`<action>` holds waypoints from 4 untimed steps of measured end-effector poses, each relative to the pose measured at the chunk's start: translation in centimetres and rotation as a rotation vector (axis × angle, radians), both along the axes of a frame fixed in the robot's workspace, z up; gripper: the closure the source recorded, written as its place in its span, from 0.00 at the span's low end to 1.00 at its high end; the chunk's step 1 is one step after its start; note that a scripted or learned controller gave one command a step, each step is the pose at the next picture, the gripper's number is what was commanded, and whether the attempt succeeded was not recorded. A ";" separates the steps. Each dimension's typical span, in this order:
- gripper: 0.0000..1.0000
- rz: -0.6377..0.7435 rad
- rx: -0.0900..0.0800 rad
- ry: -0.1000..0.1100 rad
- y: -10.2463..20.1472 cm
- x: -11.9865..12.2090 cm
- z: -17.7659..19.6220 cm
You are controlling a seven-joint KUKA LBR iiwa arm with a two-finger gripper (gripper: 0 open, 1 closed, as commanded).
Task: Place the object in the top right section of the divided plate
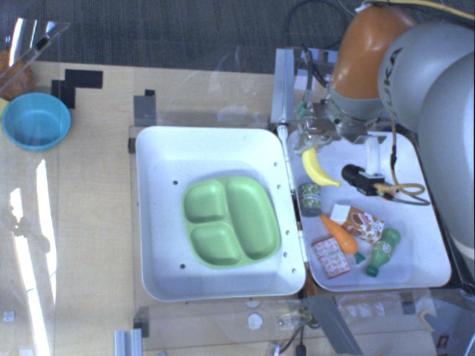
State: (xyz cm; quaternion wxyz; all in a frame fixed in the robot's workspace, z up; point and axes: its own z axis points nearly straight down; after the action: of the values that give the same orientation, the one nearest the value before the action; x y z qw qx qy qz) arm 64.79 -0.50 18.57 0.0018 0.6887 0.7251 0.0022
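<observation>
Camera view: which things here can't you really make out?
- Gripper: the wrist hides its tip, so whether it grips the banana is unclear.
- Can: label too small to read.
- Red packet: print too small.
- Arm: cut off by the right edge.

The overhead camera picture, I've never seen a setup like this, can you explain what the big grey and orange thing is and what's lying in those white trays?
It is one picture from a fixed camera above a wooden bench, looking down at a slant. The big grey and orange shape is a robot arm reaching in from the right. Its two-finger gripper sits right at the top of a yellow banana; whether it grips the banana cannot be told. The left shallow white bin holds a green divided plate. The right white bin holds the banana, a small green can, an orange carrot, a green bottle and small packets. A blue bowl stands far left.
</observation>
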 end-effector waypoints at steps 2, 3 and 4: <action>1.00 0.149 0.000 0.002 12.4 -10.9 -4.6; 1.00 0.132 -0.001 -0.005 1.9 -10.0 15.1; 1.00 0.415 -0.002 0.002 5.5 -11.5 -0.1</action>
State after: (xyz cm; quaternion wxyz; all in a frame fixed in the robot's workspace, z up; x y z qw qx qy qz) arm 53.31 4.99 18.46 0.0013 0.5244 0.8515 0.0015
